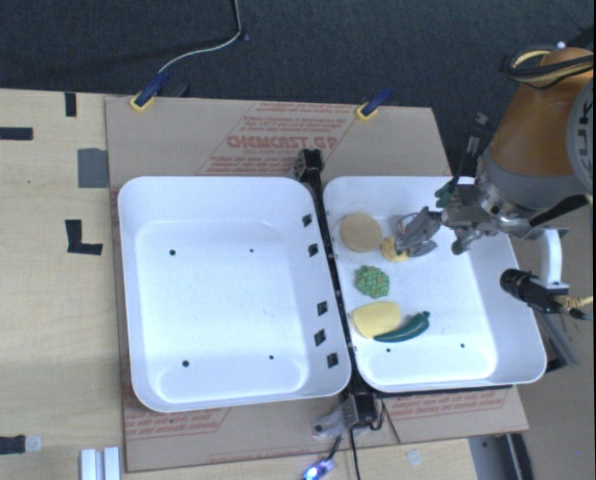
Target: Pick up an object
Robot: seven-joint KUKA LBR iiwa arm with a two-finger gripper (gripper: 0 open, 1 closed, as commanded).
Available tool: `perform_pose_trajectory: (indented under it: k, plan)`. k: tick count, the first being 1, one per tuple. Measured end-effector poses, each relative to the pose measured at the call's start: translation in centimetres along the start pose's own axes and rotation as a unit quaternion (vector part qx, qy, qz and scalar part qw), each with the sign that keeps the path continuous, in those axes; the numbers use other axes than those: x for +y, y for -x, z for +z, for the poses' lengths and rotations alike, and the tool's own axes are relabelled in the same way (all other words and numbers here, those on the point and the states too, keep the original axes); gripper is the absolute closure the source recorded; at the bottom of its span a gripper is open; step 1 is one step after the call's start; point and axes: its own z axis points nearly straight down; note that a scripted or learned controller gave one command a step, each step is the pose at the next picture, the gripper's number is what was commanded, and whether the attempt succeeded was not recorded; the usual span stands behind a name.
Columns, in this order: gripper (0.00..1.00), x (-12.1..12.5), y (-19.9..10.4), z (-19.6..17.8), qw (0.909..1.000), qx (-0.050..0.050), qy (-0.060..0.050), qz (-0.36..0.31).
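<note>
Where the jaws [414,236] hang low over the right bin [498,353], whether they are spread or pinched cannot be told; a small yellow piece [392,251] sits just beneath them. Beside it lies a tan round object [360,232], then a green bumpy ball [372,282], a yellow lump [376,318] touching a dark green pepper [405,329]. Both bins rest on brown cardboard [268,138] over the pale wooden surface [38,188], with dark carpet [98,18] beyond.

Two white bins [218,298]; one tan disc [359,232], green ball [372,282], yellow lump [376,318], green pepper [406,329].
</note>
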Motion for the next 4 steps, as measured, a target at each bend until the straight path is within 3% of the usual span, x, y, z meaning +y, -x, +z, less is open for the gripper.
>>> perform_pose_trajectory:
  k: [1, 2, 3, 4]
  plan:
    - [0.0, 0.0, 1.0, -28.9, 1.0, -0.003, 0.01, 0.0]
    - [0.0, -2.2, -2.8, -14.3, 1.0, 0.001, -0.008, -0.001]
    - [1.0, -1.9, -2.6, -15.9, 1.0, -0.001, -0.002, -0.001]
    - [1.0, 7.5, -3.0, -22.8, 1.0, -0.002, 0.006, -0.001]
